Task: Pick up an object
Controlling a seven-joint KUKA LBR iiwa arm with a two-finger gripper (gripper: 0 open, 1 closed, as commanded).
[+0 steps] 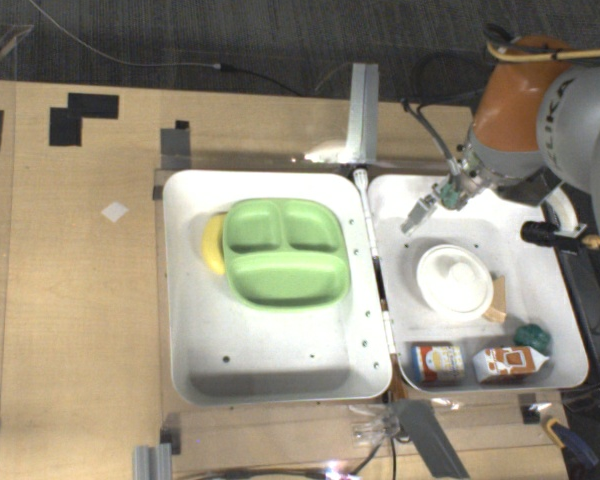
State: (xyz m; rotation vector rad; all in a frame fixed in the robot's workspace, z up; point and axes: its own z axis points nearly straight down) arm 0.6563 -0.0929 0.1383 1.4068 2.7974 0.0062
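Observation:
My gripper (416,216) hangs over the back left part of the right bin (570,298), slanting down and to the left from the grey and orange arm (525,108). It is just behind and to the left of a white bowl (453,278) and apart from it. At the bin's front edge stand a small red and white can (439,362) and a brown and white carton (508,364). A dark green object (533,337) lies by the carton, and a tan piece (497,303) pokes out beside the bowl.
The left bin (190,358) holds a green divided plate (284,252) with a yellow object (212,245) partly under its left edge. A metal post (363,118) stands behind the ridge between the bins. Cables run along the right edge of the bench.

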